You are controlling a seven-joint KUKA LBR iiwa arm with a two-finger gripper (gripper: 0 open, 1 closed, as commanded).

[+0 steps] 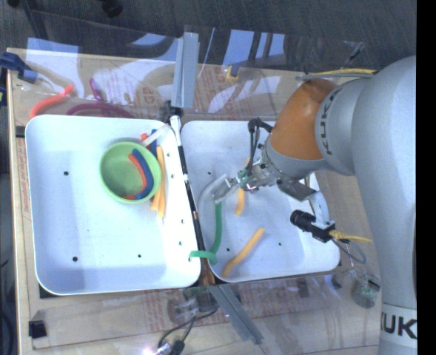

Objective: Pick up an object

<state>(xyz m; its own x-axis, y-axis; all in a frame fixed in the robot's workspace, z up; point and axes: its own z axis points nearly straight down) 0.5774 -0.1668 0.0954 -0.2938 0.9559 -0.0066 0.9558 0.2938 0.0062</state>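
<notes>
Down at the near edge of the right white bin (306, 261), a long orange stick of plastic (244, 251) lies slanted on the floor, and just beside it a green bent strip (218, 228) runs along the bin's left wall, its foot hooked at the near-left corner. Moving up to mid-bin, here's the action: the gripper (236, 184) is low over the bin floor, left of centre, with a short orange stick (240, 203) just beneath and beside it. A pale curved piece sits at the tips, but whether anything is pinched there is too blurred to call, and the jaws' spread cannot be told either. This looks like the reach-and-grasp step, not yet a lift. The next move calls for closing squarely on one piece, most likely the short stick, then rising clear of the walls. Further off, in the left white bin (77, 220), a green round bowl (130, 171) holding red and blue curved pieces rests near the far-right corner, untouched.
</notes>
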